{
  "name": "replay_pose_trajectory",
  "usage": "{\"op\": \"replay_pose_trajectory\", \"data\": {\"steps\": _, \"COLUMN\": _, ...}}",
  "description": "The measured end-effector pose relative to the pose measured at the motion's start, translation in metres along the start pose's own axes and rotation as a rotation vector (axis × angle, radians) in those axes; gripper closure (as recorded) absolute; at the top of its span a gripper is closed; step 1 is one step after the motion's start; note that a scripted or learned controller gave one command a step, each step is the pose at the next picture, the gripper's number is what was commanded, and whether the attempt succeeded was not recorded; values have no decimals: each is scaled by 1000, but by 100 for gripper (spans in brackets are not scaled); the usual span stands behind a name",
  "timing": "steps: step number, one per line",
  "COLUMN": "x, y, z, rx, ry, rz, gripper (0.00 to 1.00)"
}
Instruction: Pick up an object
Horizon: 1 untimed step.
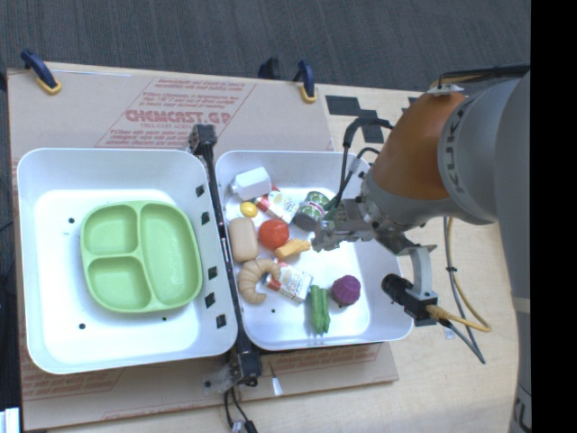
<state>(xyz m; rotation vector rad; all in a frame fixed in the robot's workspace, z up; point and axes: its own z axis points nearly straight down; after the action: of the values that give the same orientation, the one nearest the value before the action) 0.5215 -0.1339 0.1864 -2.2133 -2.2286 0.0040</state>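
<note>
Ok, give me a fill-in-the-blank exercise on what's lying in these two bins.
1. The green divided plate lies in the ____ bin.
2. The divided plate has ____ compartments.
3. The purple toy lies in the ____ bin, near the green toy vegetable.
4. The red tomato sits beside a toy of ____ colour, the bread roll.

Missing words: left; three; right; tan

Tool (317,239) low over toy food (274,234) in right bin (379,327).
</note>
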Motion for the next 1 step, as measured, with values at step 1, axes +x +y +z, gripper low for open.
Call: {"op": "replay_pose_trajectory", "data": {"steps": 1, "x": 0, "y": 0, "z": 0, "rx": -1, "ry": 0, "rz": 0, "gripper": 0}}
